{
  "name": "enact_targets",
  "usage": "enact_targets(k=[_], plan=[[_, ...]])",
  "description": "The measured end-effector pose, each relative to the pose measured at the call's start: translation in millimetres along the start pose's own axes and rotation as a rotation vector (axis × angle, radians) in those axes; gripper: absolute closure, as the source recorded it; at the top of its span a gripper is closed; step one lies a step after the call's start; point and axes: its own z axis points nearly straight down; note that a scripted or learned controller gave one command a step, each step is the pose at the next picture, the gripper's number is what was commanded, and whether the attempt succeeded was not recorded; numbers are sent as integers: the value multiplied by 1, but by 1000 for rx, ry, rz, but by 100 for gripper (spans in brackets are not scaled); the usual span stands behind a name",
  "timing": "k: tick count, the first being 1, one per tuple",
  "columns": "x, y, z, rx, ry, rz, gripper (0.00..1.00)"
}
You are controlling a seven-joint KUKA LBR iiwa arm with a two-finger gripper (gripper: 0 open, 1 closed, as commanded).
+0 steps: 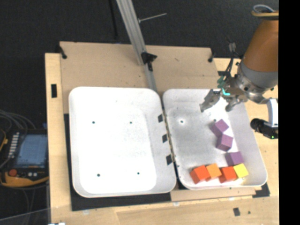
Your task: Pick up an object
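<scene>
Gripper (218, 103) spread wide, holding nothing, above right bin (187, 139)'s far end; purple blocks (222, 135) nearer, orange (201, 174) and yellow (241, 171) at its near wall.

Lighting was even and fairly bright from overhead, with the two white bins (117, 139) nearly blown out and little surface detail left on them. Shadows were soft and short, a faint grey patch in the right bin (187, 130) near its left wall, while the floor beyond the bench (93, 55) stayed almost black. Overall sharpness was low, edges slightly soft and grainy.
</scene>
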Motion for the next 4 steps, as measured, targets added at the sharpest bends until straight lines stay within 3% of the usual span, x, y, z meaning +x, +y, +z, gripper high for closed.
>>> enact_targets(k=[3, 4], plan=[[-7, 13, 165, 7, -2, 4, 0], [-7, 16, 150, -4, -1, 10, 100]])
